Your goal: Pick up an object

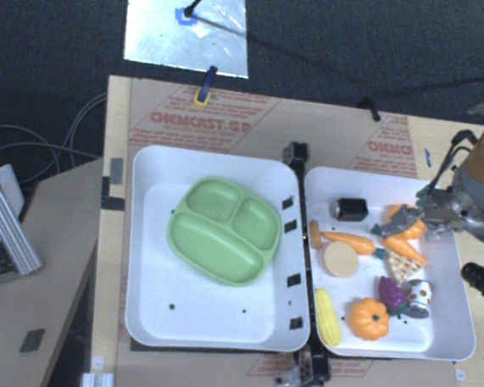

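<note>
L bin [142, 306] held just a green divided plate [224, 229], out of play. R bin [458, 337] had the pickables: corn cob [326, 315], carrot [352, 240], pumpkin [368, 318], grapes [392, 293]. Gripper [405, 219] was low at an orange toy piece [404, 245] by the bin's far edge, prob the target; open vs closed: can't tell

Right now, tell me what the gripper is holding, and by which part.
It cannot be told. The gripper sits low in the right bin, right against an orange toy, but the view doesn't show anything clearly between its fingers.
</note>
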`<state>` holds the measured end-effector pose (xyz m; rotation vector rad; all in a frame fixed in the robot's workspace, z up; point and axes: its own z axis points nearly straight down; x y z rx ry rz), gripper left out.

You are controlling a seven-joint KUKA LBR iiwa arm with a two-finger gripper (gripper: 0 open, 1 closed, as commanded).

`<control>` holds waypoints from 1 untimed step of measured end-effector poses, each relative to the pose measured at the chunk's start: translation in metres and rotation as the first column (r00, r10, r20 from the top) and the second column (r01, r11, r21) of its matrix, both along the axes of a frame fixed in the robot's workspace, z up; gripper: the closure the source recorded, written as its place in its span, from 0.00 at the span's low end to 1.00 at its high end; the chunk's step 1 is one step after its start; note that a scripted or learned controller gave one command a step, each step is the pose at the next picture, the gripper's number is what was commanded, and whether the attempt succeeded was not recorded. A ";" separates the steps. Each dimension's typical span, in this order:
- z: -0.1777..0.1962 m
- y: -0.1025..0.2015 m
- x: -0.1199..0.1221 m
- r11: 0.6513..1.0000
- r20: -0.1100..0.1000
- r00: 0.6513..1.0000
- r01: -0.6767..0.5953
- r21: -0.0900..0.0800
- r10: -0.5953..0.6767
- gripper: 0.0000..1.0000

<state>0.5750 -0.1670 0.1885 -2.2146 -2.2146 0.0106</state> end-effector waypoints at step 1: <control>0.008 0.000 0.003 1.000 0.013 1.000 -0.003 -0.002 0.003 0.00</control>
